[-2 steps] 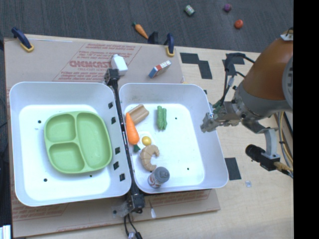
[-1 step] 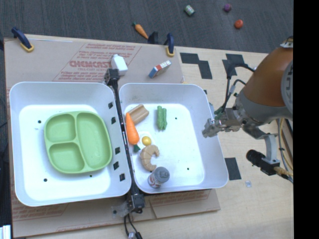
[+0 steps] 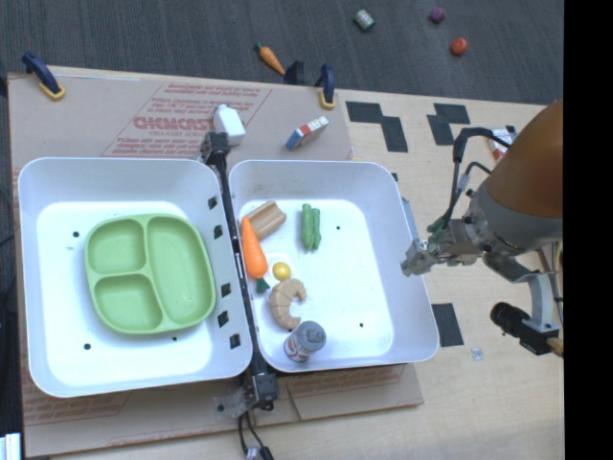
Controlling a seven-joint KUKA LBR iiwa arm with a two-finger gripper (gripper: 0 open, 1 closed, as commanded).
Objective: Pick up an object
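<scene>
Right of the claw (image 3: 418, 258) the arm (image 3: 522, 185) runs off the frame edge; the claw's fingers are too small to read.

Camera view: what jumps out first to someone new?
The green divided plate in the left bin stands out against the white. Next, a cluster of toy food along the right bin's left side: an orange carrot, a croissant, a green bean pod and a small can. The gripper sits just outside that bin's right rim.
</scene>
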